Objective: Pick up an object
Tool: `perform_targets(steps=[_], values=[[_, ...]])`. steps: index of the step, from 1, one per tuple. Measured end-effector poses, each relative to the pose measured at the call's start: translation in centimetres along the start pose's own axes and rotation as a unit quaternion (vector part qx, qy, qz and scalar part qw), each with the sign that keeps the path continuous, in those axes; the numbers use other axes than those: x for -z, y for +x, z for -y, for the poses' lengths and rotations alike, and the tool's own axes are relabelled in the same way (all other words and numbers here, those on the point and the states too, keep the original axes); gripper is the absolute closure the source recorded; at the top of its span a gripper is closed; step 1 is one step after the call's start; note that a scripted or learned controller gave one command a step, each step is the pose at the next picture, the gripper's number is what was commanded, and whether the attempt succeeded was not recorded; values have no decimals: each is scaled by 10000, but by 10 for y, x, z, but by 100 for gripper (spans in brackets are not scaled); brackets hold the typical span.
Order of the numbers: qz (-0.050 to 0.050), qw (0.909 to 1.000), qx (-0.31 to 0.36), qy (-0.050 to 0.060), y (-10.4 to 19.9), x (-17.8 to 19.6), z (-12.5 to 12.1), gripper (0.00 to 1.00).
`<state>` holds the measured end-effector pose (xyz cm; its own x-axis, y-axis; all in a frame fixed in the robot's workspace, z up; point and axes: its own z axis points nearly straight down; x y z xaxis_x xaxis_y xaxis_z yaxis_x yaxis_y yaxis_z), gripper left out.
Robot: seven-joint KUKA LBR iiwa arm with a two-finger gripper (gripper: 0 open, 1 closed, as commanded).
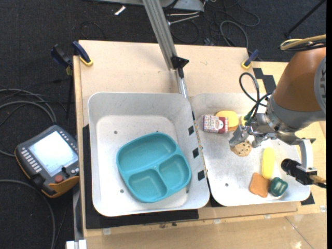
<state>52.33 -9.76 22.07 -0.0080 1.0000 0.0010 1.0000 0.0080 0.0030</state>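
Observation:
My gripper hangs low in the right bin, just above a round speckled cookie. Whether it touches the cookie is unclear. Left of the gripper lies a small red and white carton, with a yellow rounded piece right behind it. To the right of the cookie lies a long yellow piece. An orange piece and a small dark green piece rest near the bin's front right corner.
The left bin holds a teal divided plate. A slanted metal pole runs down to the bins' shared rim. The grey and orange arm covers the right bin's far right side.

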Motion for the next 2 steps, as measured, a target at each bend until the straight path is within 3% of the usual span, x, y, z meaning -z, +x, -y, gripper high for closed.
perform_targets(steps=[2], values=[[-1, 10000, 1, 16, 112, 3, -24, 100]])
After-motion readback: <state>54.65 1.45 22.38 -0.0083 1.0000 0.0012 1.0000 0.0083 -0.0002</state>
